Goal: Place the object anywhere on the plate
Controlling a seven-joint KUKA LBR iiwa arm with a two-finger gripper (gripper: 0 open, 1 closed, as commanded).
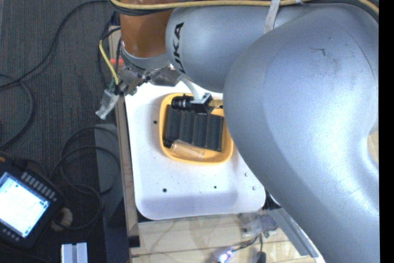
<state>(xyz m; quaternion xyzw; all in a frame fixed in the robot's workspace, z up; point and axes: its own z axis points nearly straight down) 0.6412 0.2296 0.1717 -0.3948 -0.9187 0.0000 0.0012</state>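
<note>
Here, you are looking down at a slant on the bench, with the arm covering most of the view.

Arm: the grey KUKA arm sweeps in from the right, its orange band at upper left, above the bin's far edge.

Gripper: the gripper hangs below the orange band, at the bin's upper left corner and partly out past its rim. You cannot tell from here whether the pincer is apart or together; no object shows between its tips.

Bin: one shallow white bin is in sight at centre, its floor bare toward the near edge.

Plate: a yellow plate with a raised rim lies in the middle of the bin, its right part hidden under the arm.

Objects on the plate: a black ribbed object lies flat across the plate, and a small pale cylinder lies just beside its near edge, inside the rim.

Task thing: which of the two is the object meant is not certain; both rest on the plate.

Progress: judged from how things lie, the placing looks done, since the plate bears items and the gripper is well apart from them.

Left to do: likely nothing beyond clearing the arm, though the hidden part of the plate keeps this a judgement.
</note>
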